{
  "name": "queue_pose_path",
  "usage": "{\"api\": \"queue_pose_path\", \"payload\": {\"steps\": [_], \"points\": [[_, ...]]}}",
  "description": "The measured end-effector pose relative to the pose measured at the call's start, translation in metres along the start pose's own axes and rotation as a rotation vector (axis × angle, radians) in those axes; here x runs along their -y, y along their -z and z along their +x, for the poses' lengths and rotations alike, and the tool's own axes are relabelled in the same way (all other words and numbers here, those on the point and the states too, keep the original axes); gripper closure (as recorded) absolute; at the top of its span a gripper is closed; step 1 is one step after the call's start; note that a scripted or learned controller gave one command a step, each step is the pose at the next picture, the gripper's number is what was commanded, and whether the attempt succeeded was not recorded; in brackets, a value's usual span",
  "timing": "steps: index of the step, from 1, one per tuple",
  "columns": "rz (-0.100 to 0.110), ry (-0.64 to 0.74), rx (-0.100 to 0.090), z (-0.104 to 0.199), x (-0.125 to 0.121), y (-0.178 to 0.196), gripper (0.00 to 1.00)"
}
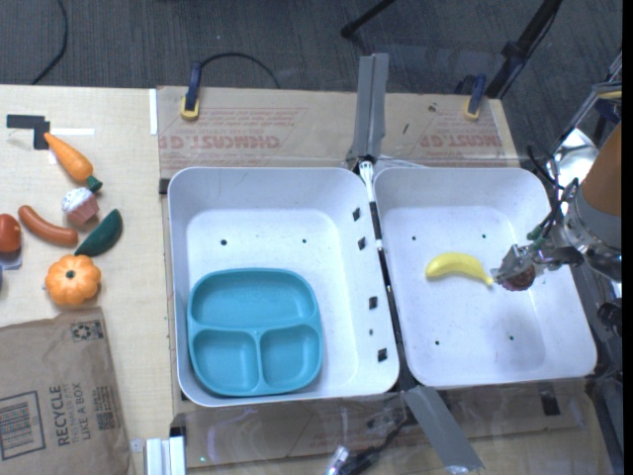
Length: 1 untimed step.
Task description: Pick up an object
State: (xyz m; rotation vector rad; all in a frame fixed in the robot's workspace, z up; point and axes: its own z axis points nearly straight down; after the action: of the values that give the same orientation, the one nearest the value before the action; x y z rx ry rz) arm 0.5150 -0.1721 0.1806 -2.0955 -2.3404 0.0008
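- The gripper [516, 270] hung low in the right bin [564, 359], just at three o'clock of the banana [457, 266].
- Its claw's opening I could not tell.

Bench top of brown printed cardboard [297, 127], held by two yellow-tipped clamps at its far edge. Directly on it: two shallow white plastic bins, left bin [198, 216] and right bin [569, 349], side by side, rims touching along the centre. A grey metal bar [372, 102] stands at their far junction.
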Motion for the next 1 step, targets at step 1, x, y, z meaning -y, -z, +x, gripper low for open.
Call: {"api": "queue_pose_path", "payload": {"steps": [1], "points": [[0.000,0.000,0.000,0.0000,0.0000,0.0001,0.00]]}}
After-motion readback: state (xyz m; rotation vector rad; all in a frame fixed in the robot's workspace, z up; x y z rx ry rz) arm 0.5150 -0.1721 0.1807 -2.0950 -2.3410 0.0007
